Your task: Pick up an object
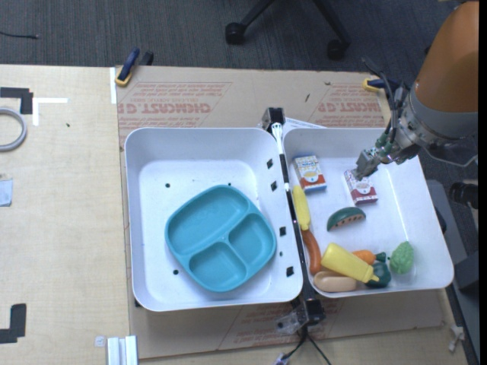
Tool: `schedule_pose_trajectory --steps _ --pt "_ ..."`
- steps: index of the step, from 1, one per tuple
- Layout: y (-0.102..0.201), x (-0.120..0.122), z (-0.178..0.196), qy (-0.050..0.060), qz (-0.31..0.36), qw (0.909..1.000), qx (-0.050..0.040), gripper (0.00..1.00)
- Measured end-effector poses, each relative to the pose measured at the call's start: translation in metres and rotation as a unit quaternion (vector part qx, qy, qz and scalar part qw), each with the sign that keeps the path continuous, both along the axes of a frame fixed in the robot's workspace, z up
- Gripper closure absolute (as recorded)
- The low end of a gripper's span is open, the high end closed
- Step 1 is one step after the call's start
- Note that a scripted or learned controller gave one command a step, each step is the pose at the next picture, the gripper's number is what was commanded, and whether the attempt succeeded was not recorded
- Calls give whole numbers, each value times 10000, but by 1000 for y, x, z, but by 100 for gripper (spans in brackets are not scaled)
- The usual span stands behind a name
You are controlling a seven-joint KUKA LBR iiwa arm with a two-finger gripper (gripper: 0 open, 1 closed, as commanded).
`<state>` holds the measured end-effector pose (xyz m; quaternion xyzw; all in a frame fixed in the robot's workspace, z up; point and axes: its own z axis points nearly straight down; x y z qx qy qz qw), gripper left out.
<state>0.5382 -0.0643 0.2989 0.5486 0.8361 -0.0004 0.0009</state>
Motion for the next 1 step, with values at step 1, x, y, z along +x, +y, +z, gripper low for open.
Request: schedule_pose_trajectory --steps 1 --pt "57 -37 6 8 680 9977 3 100"
